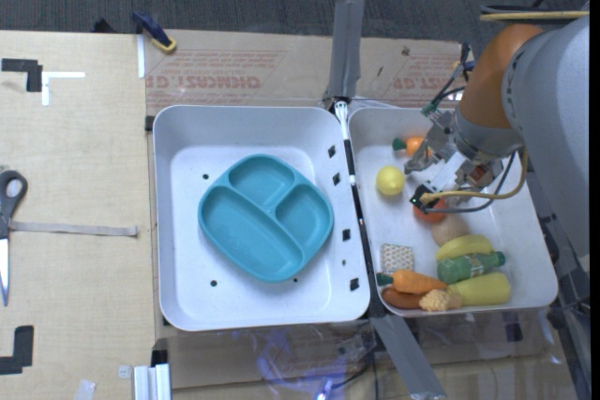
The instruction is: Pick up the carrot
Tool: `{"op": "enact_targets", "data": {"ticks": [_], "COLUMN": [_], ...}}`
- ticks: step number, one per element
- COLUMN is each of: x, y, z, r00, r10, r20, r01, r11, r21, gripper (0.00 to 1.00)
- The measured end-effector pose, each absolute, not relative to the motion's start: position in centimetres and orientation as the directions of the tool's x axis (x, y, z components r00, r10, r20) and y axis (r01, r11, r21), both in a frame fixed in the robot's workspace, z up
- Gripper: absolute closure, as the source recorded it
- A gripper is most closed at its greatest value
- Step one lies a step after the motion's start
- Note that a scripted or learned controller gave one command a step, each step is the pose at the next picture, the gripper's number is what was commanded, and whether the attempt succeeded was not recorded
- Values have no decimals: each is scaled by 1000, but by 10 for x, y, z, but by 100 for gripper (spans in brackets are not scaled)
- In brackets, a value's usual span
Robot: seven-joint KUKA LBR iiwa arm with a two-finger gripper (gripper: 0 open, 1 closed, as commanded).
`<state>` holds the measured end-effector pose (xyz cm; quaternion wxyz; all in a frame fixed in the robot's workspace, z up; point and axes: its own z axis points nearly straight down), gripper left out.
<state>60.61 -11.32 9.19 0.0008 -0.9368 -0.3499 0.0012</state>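
The big grey robot arm (pixel 553 80) with its orange band reaches in over the right side of the bench. Two shallow white bins sit side by side on the bench. The left bin (pixel 169 229) holds one thing, a blue plate (pixel 265 217) with three sections, lying in the middle of the bin. The right bin (pixel 525 229) holds many small toy foods. The gripper (pixel 427 178) hangs over the upper middle of the right bin, and I cannot tell how it is set because wires and shadow hide its tip. A yellow lemon (pixel 390 181) sits near the bin's left wall, just beside the gripper. A small orange and green thing (pixel 408 145) lies near the far left corner of this bin. A red round thing (pixel 429 211) sits just under the gripper, partly hidden. A pale round thing (pixel 452 229) lies next to it. Nearer the front edge are a yellow banana (pixel 464 246), a green bottle-shaped toy (pixel 469 266) and a yellow block (pixel 486 288), all close together. A small waffle-like square (pixel 397 258) lies by the left wall. The carrot (pixel 417 281) lies near the front left corner of the right bin, well apart from the gripper. It touches a brown sausage-shaped toy (pixel 401 299) and a bumpy yellow piece (pixel 434 300).
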Motion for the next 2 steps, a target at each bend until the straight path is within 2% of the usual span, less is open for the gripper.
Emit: {"op": "enact_targets", "data": {"ticks": [1,2], "x": [642,640], "y": [-167,-179], "z": [90,88], "r00": [837,941], "r10": [546,338], "r20": [-26,-21], "r01": [545,338], "r11": [-838,-941], "r21": [-28,-17], "gripper": [0,0]}}
